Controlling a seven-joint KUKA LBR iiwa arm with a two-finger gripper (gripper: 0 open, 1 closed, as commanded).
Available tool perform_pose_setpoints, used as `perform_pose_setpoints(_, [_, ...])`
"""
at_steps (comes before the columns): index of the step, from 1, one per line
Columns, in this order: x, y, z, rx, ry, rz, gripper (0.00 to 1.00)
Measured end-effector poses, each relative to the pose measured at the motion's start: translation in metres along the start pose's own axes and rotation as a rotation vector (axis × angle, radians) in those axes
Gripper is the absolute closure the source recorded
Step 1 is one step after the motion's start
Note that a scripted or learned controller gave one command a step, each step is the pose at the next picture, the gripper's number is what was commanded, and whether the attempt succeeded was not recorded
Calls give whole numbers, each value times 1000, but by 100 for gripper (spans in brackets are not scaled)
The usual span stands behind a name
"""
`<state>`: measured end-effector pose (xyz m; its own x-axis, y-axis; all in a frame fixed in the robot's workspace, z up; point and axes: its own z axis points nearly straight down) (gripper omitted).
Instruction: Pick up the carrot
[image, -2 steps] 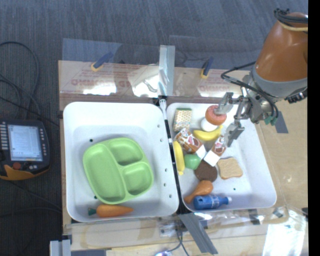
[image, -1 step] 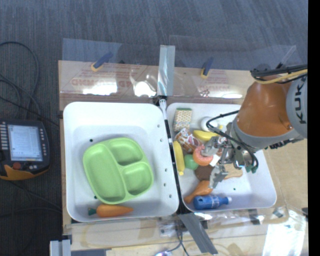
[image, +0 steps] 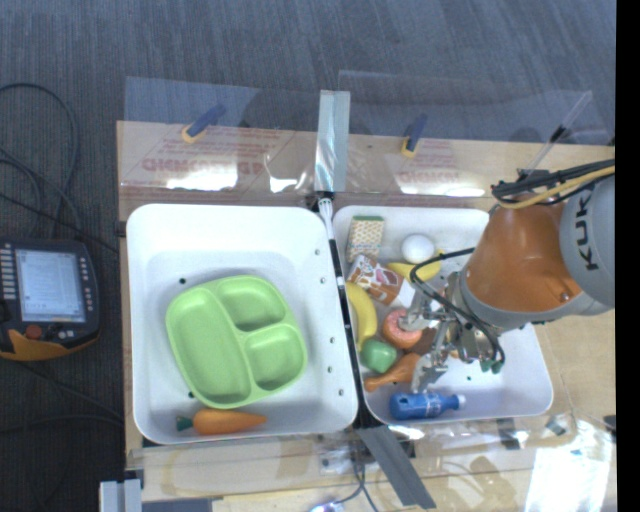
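A dark, flat handheld control unit with a pale screen is seen lying at the far left, beside the desk, whose top looks like bare wood under glossy clear sheeting. In the left bin, a shallow white tray with rounded corners, a smooth lime-green divided plate with three compartments is set. The carrot, tapered, orange and green-tipped, is found lying flat along that bin's near wall, just below the plate.

In the right bin, glossy toy foods are crowded: a chequered cracker box, a white egg-like ball, a printed snack packet, a curved yellow banana, a round green fruit, an orange drumstick-like piece and a blue bottle on its side.

The gripper is positioned low over this clutter, under the arm's orange band, well apart from the carrot. Whether the fingers are released or clenched cannot be told.
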<state>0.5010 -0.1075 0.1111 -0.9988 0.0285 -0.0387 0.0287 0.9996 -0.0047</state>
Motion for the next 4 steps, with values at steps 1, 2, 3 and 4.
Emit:
perform_pose_setpoints(1, [1, 7, 10, 1, -20, 118, 0])
perform_pose_setpoints(2, [-25, 11, 15, 0, 10, 227, 0])
perform_pose_setpoints(3, [-9, 10, 15, -2, 2, 575, 0])
perform_pose_setpoints(4, [-14, 7, 3, 1, -19, 577, 100])
